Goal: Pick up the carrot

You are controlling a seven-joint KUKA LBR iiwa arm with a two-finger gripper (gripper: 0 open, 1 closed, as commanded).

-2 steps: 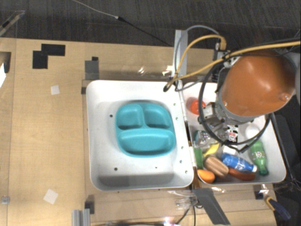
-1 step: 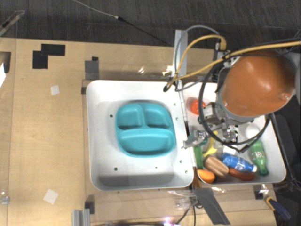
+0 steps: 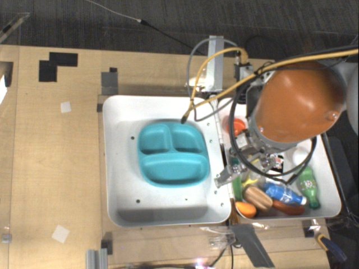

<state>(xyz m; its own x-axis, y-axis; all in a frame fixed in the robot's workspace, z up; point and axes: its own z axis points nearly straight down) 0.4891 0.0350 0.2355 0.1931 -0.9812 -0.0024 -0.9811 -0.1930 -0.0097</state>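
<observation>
Bench surface [image 3: 50, 167] of pale wood carries two shallow white bins side by side. Left bin [image 3: 120, 150] holds one teal divided tray [image 3: 173, 153] near its centre, with bare floor open on every side of it. Right bin [image 3: 330, 198] is largely covered by the arm [image 3: 297, 102], whose orange band hangs over its upper half. Gripper [image 3: 242, 164] sits low beside the shared wall between the bins; whether it is released or clenched cannot be told. Items crowd the near edge of the right bin: a green bottle [image 3: 307, 185], a blue bottle [image 3: 285, 194], a tan bun-shaped piece [image 3: 258, 196]. Carrot [image 3: 245, 208] lies in the near-left corner, touching the bun-shaped piece.
</observation>
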